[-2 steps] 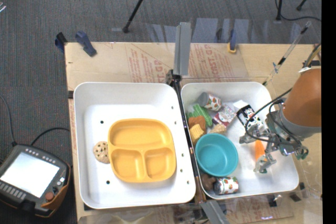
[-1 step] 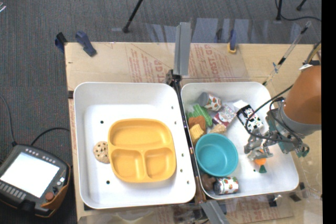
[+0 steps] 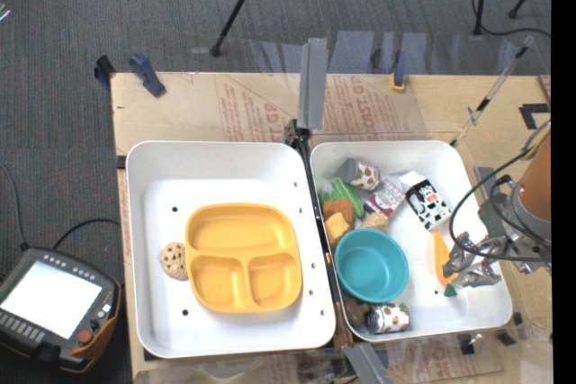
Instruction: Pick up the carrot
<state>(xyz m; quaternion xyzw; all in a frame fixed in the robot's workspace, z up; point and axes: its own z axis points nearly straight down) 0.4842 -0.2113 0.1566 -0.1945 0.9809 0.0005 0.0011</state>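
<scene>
Gripper (image 3: 470,268) beside carrot (image 3: 440,258) (lengthwise near-far)

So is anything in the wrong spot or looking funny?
The cookie lies on the left bin's floor, beside the yellow plate rather than on it. In the right bin, toys are jumbled together by the left wall.

The arm (image 3: 551,184) is cut off by the right edge. The lower end of the carrot (image 3: 440,256) is hidden by the gripper (image 3: 470,270).
</scene>
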